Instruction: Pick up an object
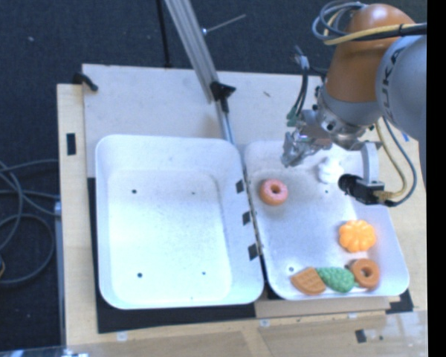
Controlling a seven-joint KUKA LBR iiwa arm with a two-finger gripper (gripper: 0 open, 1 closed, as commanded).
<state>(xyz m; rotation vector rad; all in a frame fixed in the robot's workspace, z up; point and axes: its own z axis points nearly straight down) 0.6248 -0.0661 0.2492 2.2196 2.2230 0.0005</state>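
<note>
The left bin (171,225), a smooth white rounded tray, adjoins the right bin (312,222), which holds a pink-glazed ring doughnut (273,192), a ribbed orange pumpkin (356,236), a tan wedge (307,281), a bumpy green piece (336,279) and a brown doughnut (366,272). The gripper (296,153) hangs over the far rim, gripping nothing I can see.

Pale wooden bench (156,99) stood on dark speckled carpet (52,21), grey aluminium rail (189,32) slanted across its top edge, black cables (15,192) looped on the floor at left, lighting was even.
</note>
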